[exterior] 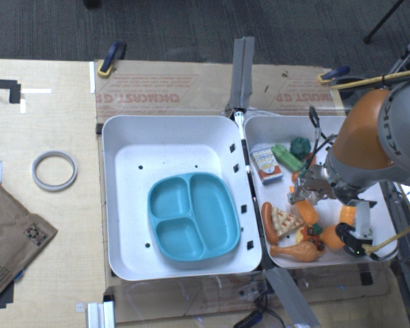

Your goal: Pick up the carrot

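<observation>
The carrot (pixel 307 213) looks like the orange piece in the right bin (pixel 260 137), lying among other toy foods just below the gripper. My gripper (pixel 305 191) hangs low over the middle of that bin, its tip right above the carrot's upper end. The grey wrist and the orange band (pixel 361 137) reach in from the right and hide part of the bin behind them. From this angle I cannot see whether the gripper touches the carrot.
Around the carrot lie a pizza slice (pixel 285 221), a red sausage (pixel 266 221), a tan drumstick (pixel 298 252), an orange fruit (pixel 333 238), a small carton (pixel 266 164) and green pieces (pixel 288 157). The left bin (pixel 123 183) holds a teal divided plate (pixel 193 215).
</observation>
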Controlling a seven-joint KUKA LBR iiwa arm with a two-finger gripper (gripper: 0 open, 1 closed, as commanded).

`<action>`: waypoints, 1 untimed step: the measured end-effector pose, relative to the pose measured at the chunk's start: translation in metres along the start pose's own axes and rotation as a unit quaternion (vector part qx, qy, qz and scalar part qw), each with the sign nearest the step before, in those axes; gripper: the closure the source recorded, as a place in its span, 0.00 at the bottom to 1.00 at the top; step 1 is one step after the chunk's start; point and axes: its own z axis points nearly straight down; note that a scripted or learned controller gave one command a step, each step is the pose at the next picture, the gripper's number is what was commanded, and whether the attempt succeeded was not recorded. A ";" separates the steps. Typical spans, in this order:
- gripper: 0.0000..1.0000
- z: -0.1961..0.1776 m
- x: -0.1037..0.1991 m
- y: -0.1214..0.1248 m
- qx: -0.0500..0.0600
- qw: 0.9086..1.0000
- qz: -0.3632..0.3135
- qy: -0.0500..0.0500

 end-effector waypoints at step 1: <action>1.00 -0.092 0.081 0.035 -0.001 1.000 -0.028 0.000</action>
